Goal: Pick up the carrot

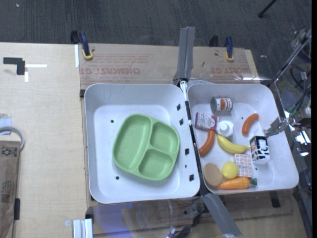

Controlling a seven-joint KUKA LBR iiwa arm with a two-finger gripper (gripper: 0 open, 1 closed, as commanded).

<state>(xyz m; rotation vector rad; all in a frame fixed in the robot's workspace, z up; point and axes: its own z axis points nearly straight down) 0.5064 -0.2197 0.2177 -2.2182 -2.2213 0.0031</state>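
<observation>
Two white bins sit side by side on the tabletop (44,133). The left bin (96,148) holds a green divided plate (146,147), lying a bit askew near its middle.

The right bin (277,172) is crowded. The carrot (235,183) lies flat along its front wall, toward the front-right corner, green stub pointing right. Just left of it sits a tan potato (213,174), and a lemon (229,170) rests right above the carrot, close enough that they look to be touching. A small patterned packet (243,164) stands beside the lemon. A banana (232,145) curves across the middle of the bin, with a white bottle (226,128) at its upper end. One sausage (207,142) lies slanted against the bin's left wall; a second sausage (250,124) sits toward the right wall. A red-and-white carton (205,120) lies near the left wall, and a can (222,104) lies on its side toward the back. A black-and-white carton (260,149) stands near the right wall.

The claw (275,128) reaches in over the bin's right wall, above that black-and-white carton and well apart from the carrot. I cannot tell how it is set; it is small and tangled against the metalwork behind.
</observation>
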